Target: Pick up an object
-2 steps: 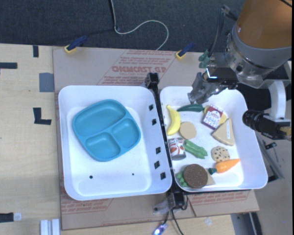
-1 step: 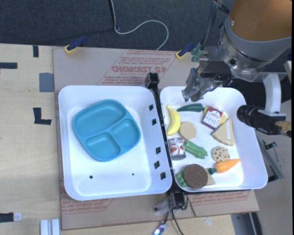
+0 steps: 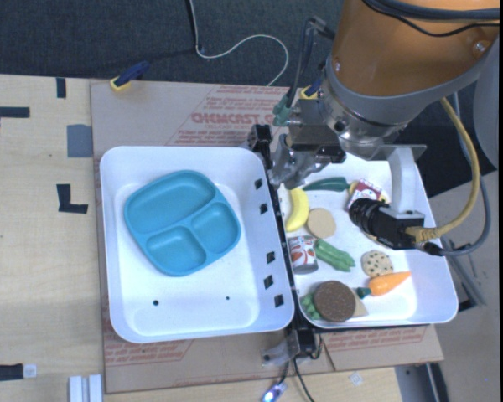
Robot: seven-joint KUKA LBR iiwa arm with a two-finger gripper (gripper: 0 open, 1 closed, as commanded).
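In the camera view we see a yellow toy banana (image 3: 297,210), curved and smooth, lying at the far left of the right bin (image 3: 419,308), just below the gripper (image 3: 290,167). That bin also holds a small can (image 3: 303,253), a green pea pod (image 3: 334,255), a carrot (image 3: 388,282) and cookies, while the left bin (image 3: 126,308) holds a blue divided plate (image 3: 181,222).

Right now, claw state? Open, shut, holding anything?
Claw: cannot be told. It sits low at the far left of the right bin, just above the banana; nothing shows held in it.
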